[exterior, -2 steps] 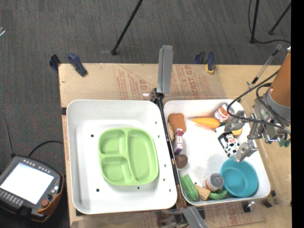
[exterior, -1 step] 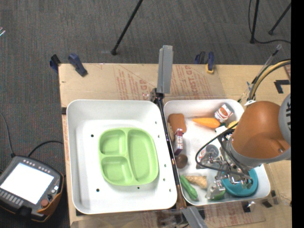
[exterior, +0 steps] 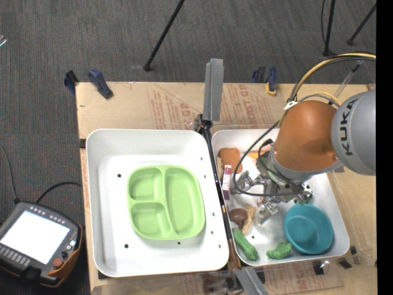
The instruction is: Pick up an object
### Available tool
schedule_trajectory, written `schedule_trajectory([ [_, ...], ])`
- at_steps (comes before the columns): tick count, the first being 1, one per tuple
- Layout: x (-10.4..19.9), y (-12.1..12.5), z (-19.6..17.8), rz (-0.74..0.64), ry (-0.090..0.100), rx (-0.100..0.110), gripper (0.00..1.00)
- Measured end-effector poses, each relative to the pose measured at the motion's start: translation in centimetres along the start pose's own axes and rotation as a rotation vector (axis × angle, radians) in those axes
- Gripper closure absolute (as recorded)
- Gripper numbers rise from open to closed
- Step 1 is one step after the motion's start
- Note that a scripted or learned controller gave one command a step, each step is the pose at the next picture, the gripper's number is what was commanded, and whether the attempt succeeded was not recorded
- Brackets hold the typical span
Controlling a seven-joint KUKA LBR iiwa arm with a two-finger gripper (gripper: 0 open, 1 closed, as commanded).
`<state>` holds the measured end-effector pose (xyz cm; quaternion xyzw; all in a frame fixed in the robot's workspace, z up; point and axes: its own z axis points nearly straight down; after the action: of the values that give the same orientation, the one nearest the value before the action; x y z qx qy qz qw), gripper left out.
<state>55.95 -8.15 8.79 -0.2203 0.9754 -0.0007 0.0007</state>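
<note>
near the bottom edge, a tablet with a lit screen lies on the floor at the left, its cable trailing up beside the bench.

the left bin holds a green tray with three compartments, lying flat near the bin's middle.

in the right bin, nearest the front, a pickle lies slantwise by the left wall, and a small green toy sits just beside the teal bowl. the bowl stands upright in the front right corner. a little further back, a brown piece rests next to a tan piece, both near the left wall. a pink box stands along that wall, with an orange-brown item behind it toward the back.

the gripper hangs over the middle of the right bin, between the brown piece and the bowl, close above the floor of the bin. whether it is released or clenched i cannot tell; nothing can be made out in its grasp. the arm, with its orange band, comes in from the right above it.

beyond the bins, clamps sit on the bench's far edge, and tripod legs stand on the grey carpet.
</note>
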Motion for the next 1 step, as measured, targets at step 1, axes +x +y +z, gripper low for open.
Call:
schedule_trajectory([
  [1,-6.53,-5.01,0.01,-0.032,0.000,-0.001,0.00],
])
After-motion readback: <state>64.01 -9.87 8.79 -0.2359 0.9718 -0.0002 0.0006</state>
